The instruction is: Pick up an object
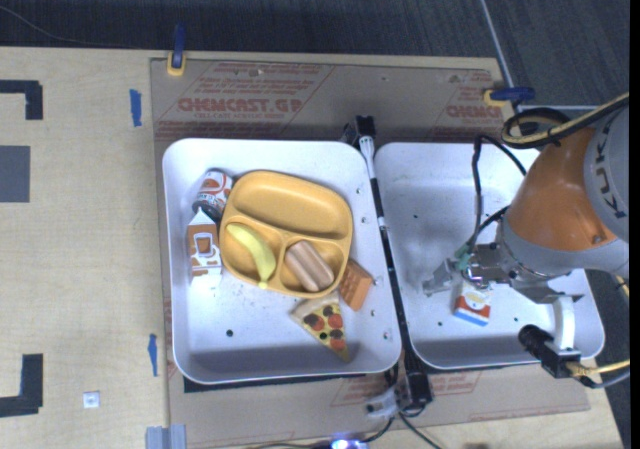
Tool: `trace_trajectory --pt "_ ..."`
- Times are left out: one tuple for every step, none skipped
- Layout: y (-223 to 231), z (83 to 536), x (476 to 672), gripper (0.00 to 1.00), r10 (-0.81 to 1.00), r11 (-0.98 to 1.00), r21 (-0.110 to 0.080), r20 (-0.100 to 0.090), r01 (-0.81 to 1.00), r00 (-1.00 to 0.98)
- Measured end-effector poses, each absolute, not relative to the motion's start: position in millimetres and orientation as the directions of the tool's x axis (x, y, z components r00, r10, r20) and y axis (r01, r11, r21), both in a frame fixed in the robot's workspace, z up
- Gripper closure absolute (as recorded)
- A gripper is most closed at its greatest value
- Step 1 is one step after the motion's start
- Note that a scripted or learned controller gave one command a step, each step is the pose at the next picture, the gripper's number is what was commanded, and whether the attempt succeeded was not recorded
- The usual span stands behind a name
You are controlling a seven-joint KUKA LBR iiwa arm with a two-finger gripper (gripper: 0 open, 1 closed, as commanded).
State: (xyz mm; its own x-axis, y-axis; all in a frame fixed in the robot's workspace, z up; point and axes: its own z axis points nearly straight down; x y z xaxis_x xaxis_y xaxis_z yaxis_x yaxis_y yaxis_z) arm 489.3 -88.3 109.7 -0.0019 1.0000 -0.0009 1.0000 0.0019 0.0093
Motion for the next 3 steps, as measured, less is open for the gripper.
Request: trace_trajectory --pt "-95.0 106.7 490.6 0.00 1.000 0.004 0.021 -0.001 1.000 -0.004" --pt "-95.0 106.4 490.6 0.00 1.000 0.003 0.022 -0.002 1.000 -0.003" --pt "-95.1 106.2 490.6 0.00 1.000 0.003 0.023 -0.002 1.000 -0.003"
